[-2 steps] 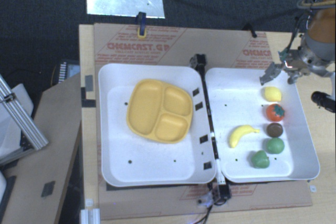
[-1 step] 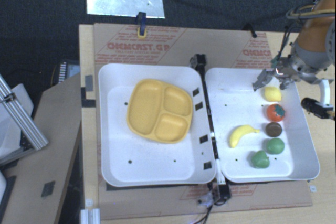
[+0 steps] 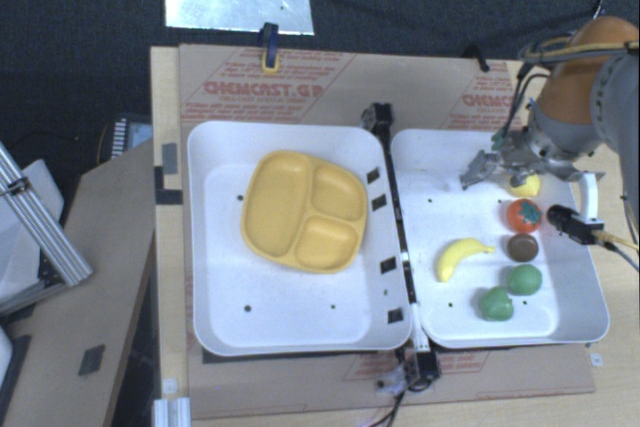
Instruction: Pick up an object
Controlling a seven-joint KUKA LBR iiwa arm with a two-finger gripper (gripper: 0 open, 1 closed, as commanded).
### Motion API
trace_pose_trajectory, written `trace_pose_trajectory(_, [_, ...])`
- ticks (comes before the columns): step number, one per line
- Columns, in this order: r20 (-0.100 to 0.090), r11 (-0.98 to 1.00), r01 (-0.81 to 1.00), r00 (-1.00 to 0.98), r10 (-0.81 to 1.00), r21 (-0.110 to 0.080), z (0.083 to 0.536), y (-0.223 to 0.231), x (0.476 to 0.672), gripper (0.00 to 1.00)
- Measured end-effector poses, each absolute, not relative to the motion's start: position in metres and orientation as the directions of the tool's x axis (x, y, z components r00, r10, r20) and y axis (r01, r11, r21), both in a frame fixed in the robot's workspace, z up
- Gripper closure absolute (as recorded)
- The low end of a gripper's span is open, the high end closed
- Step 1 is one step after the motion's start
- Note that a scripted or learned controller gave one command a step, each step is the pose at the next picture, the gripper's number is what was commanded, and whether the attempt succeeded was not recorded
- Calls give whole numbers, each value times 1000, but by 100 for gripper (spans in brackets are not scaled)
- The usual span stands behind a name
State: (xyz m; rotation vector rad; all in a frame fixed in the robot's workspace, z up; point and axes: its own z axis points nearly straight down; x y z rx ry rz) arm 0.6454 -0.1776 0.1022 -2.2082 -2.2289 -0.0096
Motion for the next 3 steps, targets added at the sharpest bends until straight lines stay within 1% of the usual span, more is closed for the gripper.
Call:
trace_pose_trajectory(1, [9, 12, 1000, -12, 1000, 4, 87, -172, 649, 0])
trace_pose_trajectory(2, [2, 12, 1000, -12, 1000, 8, 98, -174, 649, 100])
trace_pose_trajectory(3, [-2, 7, 1000, -7, 1000, 8, 162, -170, 650, 100])
